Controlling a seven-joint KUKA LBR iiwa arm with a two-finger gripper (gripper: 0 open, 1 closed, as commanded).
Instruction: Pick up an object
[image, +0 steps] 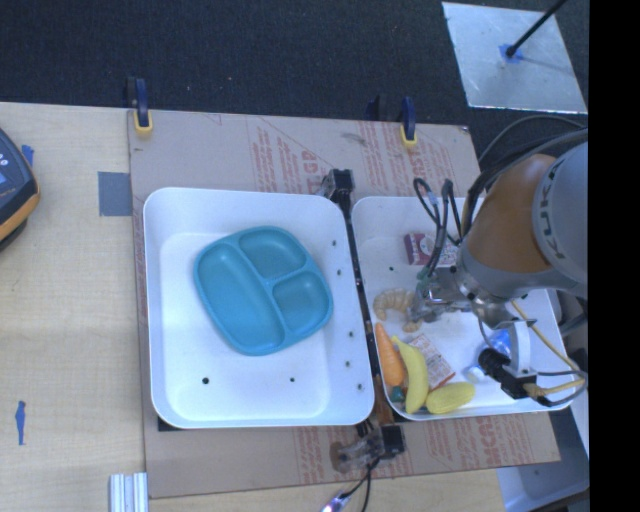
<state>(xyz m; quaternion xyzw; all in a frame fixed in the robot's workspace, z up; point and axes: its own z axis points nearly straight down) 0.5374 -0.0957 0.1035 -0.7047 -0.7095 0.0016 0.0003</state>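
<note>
Yellow-black device: at the bench's far left edge, about 9 o'clock from the left bin, well apart from it.
Grey tape square: on the bench, just off the left bin's 10 o'clock corner.
Left bin: white and shallow, on a cardboard sheet held by clamps at its 12 o'clock edge.
Blue plate: a three-compartment tray lying flat near the left bin's centre, turned at a slant, apart from every wall.
Right bin: touching the left bin along its 9 o'clock wall; its 3 o'clock half is covered by the arm.
Carrot: orange, by the right bin's 9 o'clock wall, toward 7 o'clock.
Banana: yellow, touching the carrot on its 3 o'clock side.
Lemon-like yellow piece: at the bin's 6 o'clock wall, beside the banana's lower end.
Wrapped packet: pale, between the banana and the gripper.
Tan piece: at 9 o'clock from the gripper, just beside it.
Dark red packet: toward the bin's 12 o'clock end, beside black cables.
Gripper: low over the bin's middle, near the tan piece; its opening and any hold cannot be told.
Arm: grey with an orange band, crowding the bin from 3 o'clock and hiding what lies beneath.
</note>
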